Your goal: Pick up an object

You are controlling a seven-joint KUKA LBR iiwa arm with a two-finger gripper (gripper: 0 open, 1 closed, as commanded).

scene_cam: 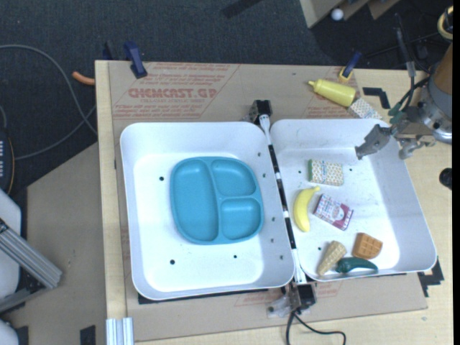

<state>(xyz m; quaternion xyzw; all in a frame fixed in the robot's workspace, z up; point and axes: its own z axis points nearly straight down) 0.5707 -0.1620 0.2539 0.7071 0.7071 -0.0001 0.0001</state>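
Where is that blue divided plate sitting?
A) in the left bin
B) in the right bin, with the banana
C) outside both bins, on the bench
A: the blue divided plate lies alone in the left bin, while the banana is in the right bin.

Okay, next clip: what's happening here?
A robot arm reaches in from the right, its gripper above the upper right part of the right bin, holding nothing. That bin holds a banana, two small packets, a waffle, an ice cream cone and a teal item. The left bin holds a blue divided plate. A yellow bottle lies on the bench.
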